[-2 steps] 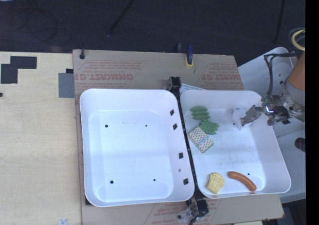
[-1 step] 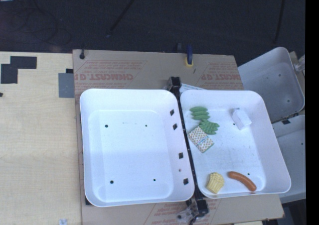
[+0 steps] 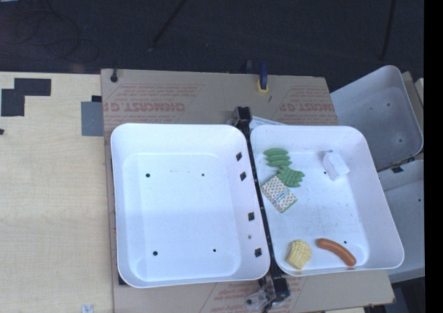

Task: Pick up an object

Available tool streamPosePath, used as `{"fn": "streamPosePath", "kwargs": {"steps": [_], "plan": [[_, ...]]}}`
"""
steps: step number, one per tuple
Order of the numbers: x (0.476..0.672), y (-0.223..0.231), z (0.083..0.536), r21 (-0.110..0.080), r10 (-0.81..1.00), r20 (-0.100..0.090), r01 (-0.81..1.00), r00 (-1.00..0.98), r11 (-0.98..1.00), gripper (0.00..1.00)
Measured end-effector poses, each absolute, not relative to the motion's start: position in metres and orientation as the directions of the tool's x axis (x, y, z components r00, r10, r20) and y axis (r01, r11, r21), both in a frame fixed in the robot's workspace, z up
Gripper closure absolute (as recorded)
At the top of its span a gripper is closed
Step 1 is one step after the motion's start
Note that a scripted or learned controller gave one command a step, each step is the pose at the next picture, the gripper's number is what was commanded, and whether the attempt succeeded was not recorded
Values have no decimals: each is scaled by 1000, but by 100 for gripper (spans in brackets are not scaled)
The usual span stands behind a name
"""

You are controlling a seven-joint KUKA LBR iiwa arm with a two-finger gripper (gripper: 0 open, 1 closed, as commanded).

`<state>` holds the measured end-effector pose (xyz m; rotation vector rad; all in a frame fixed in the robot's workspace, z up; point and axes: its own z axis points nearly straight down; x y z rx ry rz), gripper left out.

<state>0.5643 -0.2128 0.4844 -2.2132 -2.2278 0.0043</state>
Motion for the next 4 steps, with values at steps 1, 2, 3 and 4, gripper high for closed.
{"fn": "streamPosePath", "kwargs": {"steps": [1,2,3,4], "plan": [[556,-212,341,-17,1000,6,1000,0,0,100],[487,-149,443,8,1000,1,1000,-5,5,100],[486,-84,337,-14,1000,4,1000,-6,6,100],[487,-89,352,-5,1000,0,1000,0,0,100]]}}
